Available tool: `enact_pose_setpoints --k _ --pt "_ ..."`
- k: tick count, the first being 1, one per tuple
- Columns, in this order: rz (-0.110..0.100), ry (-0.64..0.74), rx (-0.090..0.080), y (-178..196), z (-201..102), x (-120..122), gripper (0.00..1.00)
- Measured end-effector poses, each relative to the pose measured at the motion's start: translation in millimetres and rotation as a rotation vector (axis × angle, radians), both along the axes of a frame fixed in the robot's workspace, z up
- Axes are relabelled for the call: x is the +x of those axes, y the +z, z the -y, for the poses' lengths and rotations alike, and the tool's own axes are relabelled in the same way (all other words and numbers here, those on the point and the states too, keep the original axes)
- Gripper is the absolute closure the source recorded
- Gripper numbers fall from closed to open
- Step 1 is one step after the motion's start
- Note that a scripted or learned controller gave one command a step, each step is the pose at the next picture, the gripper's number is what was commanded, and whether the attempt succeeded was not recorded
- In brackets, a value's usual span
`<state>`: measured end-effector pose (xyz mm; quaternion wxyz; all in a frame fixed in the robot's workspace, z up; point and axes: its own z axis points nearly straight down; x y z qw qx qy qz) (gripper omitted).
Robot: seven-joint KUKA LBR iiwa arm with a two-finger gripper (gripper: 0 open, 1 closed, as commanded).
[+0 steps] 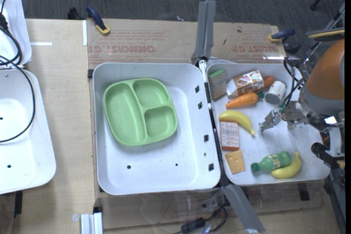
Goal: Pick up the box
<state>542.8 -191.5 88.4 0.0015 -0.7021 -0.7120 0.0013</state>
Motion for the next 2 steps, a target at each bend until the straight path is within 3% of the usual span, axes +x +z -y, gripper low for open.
enact_pose_setpoints --k 1,2 --pt "-0.002 0.061 0.014 1.6 24.1 -63.8 0.0" --pt "-0.002 0.155 0.003 -0.2 -9.3 -63.5 0.0"
